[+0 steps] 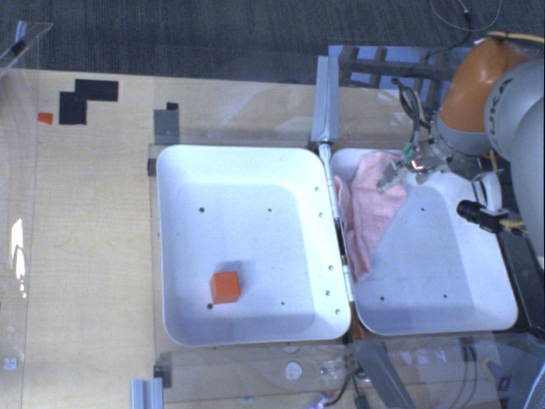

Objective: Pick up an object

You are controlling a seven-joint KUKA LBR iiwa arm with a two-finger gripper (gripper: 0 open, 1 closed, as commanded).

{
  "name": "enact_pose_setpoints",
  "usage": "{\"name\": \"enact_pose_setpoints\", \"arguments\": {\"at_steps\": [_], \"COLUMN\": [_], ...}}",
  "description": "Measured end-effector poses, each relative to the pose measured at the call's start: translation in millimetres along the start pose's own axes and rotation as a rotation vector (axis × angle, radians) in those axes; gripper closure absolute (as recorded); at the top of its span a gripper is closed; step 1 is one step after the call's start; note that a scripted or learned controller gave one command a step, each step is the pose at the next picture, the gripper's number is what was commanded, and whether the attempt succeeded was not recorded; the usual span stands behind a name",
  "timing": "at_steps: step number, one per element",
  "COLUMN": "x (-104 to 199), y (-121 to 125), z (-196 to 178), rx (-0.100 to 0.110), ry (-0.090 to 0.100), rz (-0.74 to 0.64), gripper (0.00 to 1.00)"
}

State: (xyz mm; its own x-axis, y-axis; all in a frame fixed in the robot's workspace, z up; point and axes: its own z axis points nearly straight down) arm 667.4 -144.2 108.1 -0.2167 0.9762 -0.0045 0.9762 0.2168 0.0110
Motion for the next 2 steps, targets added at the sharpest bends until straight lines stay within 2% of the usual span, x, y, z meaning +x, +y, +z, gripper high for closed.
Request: {"name": "enact_pose_setpoints", "arguments": {"at_steps": [1, 2], "x": [-23, 15], "y": [0, 7], "z": [-103, -35], "rx": [-0.002, 0.005], "ry": [-0.002, 0.002], "rz": [0.071, 0.195], "gripper": [0.0, 0.0]}}
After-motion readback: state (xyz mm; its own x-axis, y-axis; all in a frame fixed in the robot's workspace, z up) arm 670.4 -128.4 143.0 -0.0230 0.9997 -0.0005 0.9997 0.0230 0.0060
